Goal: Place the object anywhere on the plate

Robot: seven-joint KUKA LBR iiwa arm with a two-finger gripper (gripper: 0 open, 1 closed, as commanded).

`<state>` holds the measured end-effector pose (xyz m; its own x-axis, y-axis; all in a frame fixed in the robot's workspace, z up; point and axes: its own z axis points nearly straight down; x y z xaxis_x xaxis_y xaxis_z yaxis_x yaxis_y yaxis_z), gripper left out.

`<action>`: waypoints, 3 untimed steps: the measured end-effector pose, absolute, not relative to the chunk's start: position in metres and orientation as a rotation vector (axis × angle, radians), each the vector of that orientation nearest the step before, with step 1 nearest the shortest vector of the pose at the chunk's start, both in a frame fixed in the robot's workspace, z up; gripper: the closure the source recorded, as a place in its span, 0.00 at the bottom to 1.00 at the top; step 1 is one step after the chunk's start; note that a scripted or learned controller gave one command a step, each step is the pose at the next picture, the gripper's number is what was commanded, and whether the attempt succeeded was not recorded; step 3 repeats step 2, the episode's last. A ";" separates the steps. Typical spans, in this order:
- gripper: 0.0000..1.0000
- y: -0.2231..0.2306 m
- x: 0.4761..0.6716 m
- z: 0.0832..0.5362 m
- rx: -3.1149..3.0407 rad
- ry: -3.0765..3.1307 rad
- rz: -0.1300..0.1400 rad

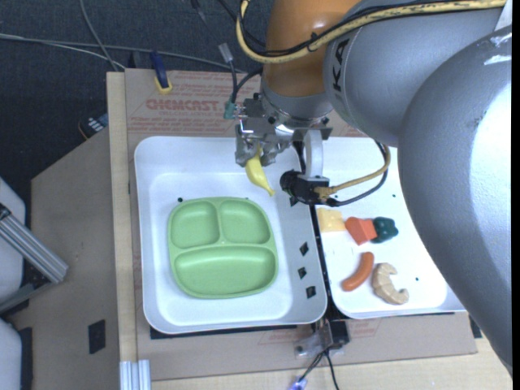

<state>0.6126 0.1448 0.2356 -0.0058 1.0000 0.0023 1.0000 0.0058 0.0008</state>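
A green plate (221,270) with three compartments lies in the left white bin (153,218). My gripper (253,156) hangs over the back of that bin, just beyond the plate's far right corner. It is shut on a small yellow banana (259,177), which dangles from the fingers with its tip pointing down and to the right. The banana's lower end sits above the bin floor by the plate's far rim, not over a compartment.
The right bin (426,295) holds a yellow cheese slice (329,218), an orange carrot piece with a green top (370,230), a red sausage (357,272) and a tan croissant (390,284). A black cable clip (302,187) hangs from the wrist between the bins.
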 end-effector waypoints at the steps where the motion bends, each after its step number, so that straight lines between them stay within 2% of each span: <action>1: 1.00 0.166 0.603 0.216 -2.216 -2.221 0.005; 2: 0.00 0.165 0.604 0.217 -2.218 -2.220 0.003; 3: 0.00 0.165 0.604 0.217 -2.218 -2.220 0.003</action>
